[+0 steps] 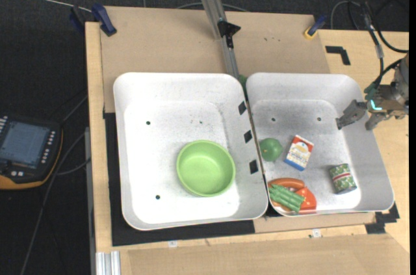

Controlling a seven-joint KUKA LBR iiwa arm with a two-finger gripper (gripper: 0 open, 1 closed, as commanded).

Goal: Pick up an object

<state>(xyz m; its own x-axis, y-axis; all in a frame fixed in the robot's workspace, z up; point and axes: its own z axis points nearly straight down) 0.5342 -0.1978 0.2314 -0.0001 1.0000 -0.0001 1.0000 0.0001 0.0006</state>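
Note:
The right bin (305, 84) holds a small green ball (271, 149), a red, white and blue carton (299, 153), a dark green can (342, 178) and a red plate of toy vegetables (292, 196). A lime-green bowl (205, 168) sits in the left bin (169, 85). My gripper (355, 123) hovers over the right bin's right side, up and to the right of the carton. It is open, with nothing between its fingers.
A metal pole (211, 0) slants down from the top to the gap between the bins. Blue and orange clamps (104, 20) sit at the board's far corners. A teach pendant (26, 150) lies on the floor at the left.

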